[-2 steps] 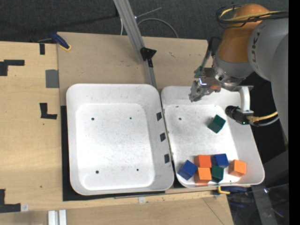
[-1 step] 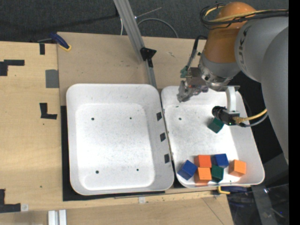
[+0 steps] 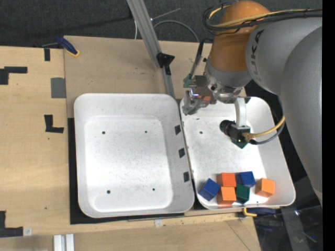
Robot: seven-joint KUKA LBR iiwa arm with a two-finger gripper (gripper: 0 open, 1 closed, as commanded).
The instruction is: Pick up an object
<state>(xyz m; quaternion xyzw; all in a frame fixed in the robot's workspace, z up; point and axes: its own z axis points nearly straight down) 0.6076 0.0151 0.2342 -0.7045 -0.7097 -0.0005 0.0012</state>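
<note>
Up at the far left corner of the right bin (image 3: 280,161), the claw (image 3: 192,102) hangs just over the rim where the two bins meet; whether it is apart or together cannot be told, since it is small and dark against the wrist. No object can be seen in it. Right behind it sits the wrist, and above that the orange band (image 3: 233,30) and the broad grey arm (image 3: 293,51), which fills the far right of the scene. A black cable with a small dark fitting (image 3: 234,131) loops down from the wrist over the middle of the right bin.

Around the claw, the right bin's floor lies open from the far edge to past its middle. The blocks are bunched along its near edge, well apart from the claw: a blue block (image 3: 210,189) furthest left, tilted, then an orange block (image 3: 228,179) with another orange block (image 3: 227,194) just in front of it, a blue block (image 3: 246,178) beside a dark green block (image 3: 242,193), and an orange block (image 3: 266,186) at the right, near the bin's wall. They touch or nearly touch one another, leaving little room between them.

The left bin (image 3: 84,109) lies beside the right one on the tabletop (image 3: 31,156), their rims touching. A slanted metal pole (image 3: 149,35) stands behind the bins.
</note>
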